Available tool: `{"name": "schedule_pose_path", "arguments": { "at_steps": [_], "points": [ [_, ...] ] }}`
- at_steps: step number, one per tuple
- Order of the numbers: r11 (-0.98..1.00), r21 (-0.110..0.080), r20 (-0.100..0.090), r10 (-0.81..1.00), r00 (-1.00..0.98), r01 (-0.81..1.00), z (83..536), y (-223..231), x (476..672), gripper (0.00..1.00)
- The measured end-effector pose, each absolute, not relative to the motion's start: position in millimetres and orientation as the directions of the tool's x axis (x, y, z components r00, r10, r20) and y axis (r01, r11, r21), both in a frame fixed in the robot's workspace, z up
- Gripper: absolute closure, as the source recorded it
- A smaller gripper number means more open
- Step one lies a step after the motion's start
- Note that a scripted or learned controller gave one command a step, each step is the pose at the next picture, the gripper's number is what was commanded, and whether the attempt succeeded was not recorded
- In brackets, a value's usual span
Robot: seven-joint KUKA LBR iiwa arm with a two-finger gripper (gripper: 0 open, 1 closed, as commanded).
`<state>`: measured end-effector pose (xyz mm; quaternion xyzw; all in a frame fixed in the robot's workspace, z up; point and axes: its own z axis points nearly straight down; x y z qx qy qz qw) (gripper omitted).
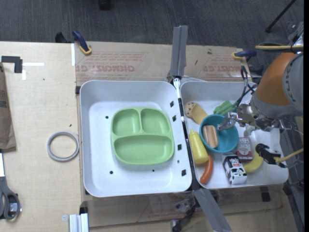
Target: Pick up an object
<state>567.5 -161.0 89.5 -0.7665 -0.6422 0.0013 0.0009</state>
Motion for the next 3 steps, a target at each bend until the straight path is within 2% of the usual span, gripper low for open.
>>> {"name": "schedule_pose_path", "arguments": {
  "at_steps": [1,2,3],
  "points": [
    [-0.086,-0.003,-0.002,0.996,0.086,0.996,90,-145,597.2,0.0],
    [-0.083,-0.004,-0.002,0.997,0.083,0.997,99,-146,598.1,1.0],
    [-0.174,0.002,-0.006,0.985,0.174,0.985,192,-66,658.0,1.0]
  ]
}}
